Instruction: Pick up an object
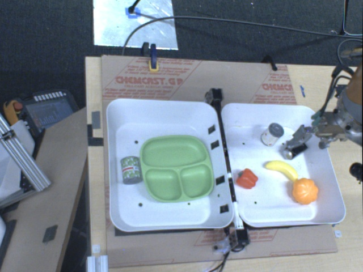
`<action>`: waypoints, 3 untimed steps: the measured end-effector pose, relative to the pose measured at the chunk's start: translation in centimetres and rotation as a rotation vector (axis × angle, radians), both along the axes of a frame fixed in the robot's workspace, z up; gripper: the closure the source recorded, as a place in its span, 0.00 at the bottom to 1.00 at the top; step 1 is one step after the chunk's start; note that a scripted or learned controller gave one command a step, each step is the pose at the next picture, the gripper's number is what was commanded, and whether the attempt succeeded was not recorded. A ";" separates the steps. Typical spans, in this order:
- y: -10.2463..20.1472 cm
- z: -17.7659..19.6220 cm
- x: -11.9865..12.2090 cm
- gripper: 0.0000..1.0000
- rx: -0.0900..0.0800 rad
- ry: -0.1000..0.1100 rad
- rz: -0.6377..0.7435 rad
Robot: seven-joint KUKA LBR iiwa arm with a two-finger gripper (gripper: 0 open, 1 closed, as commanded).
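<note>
A single fixed camera hangs above the bench and looks down at a slant, far enough back to take in both white bins whole. The gripper point(295, 149) sits at the right of the frame, over the right bin point(334, 200); the left bin point(116, 169) lies well to its left, and dark floor runs across the top beyond it.

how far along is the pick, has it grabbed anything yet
Early stage. Done: the gripper has reached over the right bin. In hand: nothing visible between its fingers. Left: the whole pick. The small jar, banana, orange and red piece all lie on the bin floor.
</note>
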State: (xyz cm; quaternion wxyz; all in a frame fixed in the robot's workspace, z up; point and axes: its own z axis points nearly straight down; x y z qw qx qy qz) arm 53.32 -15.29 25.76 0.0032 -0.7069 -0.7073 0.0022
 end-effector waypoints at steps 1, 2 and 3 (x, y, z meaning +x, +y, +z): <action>0.0 0.5 0.2 0.00 -0.002 -0.009 0.002; -0.7 -4.0 0.4 0.00 -0.001 -0.006 0.000; 0.0 -9.8 -0.2 0.00 0.000 -0.005 0.001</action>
